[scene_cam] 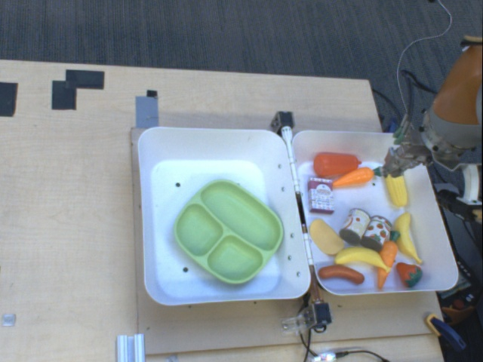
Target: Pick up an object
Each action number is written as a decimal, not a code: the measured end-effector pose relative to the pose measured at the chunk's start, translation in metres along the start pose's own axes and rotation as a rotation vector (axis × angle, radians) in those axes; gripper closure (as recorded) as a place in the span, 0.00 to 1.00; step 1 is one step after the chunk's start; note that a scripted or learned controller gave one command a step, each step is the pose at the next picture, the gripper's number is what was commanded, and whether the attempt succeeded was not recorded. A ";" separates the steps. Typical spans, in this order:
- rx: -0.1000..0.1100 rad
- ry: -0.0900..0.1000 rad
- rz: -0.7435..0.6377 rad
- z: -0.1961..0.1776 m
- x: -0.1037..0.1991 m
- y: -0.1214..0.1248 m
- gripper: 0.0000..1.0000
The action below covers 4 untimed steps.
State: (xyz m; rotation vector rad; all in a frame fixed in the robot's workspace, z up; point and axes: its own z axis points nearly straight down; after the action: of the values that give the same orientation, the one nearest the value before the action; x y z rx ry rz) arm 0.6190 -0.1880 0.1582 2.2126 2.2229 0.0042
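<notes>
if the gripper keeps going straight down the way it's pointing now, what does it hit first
Most likely the corn cob, lying just beneath the gripper near the right bin's far edge. The carrot's leafy tip sits close beside it, and depth is hard to judge from this slanted view.

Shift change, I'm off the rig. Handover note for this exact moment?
Gripper: over the right bin's far edge, near the carrot's green tip and the corn cob; finger state not readable, nothing seen held.
Right bin: toy foods piled, including a red pepper, banana and sausage.
Left bin: green divided plate.
Done: no pick visible.
Left: grasp one item and lift.
</notes>
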 end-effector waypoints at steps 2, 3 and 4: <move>0.002 0.001 -0.002 0.048 0.038 0.051 1.00; 0.000 0.000 -0.003 0.054 0.039 0.051 1.00; 0.001 0.001 -0.002 0.054 0.040 0.051 0.00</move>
State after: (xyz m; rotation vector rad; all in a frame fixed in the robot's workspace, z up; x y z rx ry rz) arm 0.6699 -0.1483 0.1042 2.2106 2.2264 0.0038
